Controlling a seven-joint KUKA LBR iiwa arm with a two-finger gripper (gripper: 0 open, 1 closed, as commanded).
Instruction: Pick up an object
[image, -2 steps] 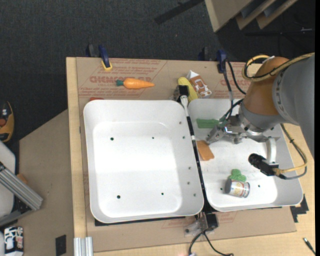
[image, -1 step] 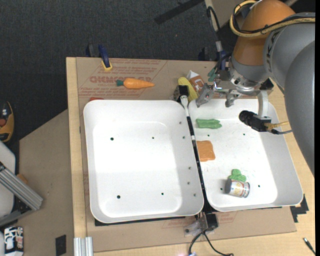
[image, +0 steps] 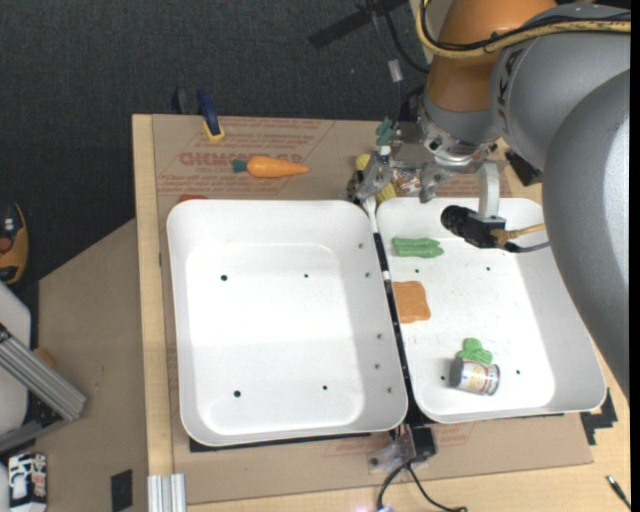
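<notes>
Two bins side by side; you see left bin (image: 270, 320) bare, right bin (image: 530, 330) carrying all pick candidates. Nearest you: small can (image: 474, 377) lying on side, green scrap (image: 476, 350) touching it. Next back: orange flat piece (image: 411, 301) just beside divider, awkward for fingers. Further: green pod-like piece (image: 416, 247). Gripper (image: 400, 185) hangs at right bin's far left corner; something small may sit between fingers, too cluttered, you cannot tell grip state. Farthest: carrot (image: 272, 168) on cardboard, outside bins.
</notes>
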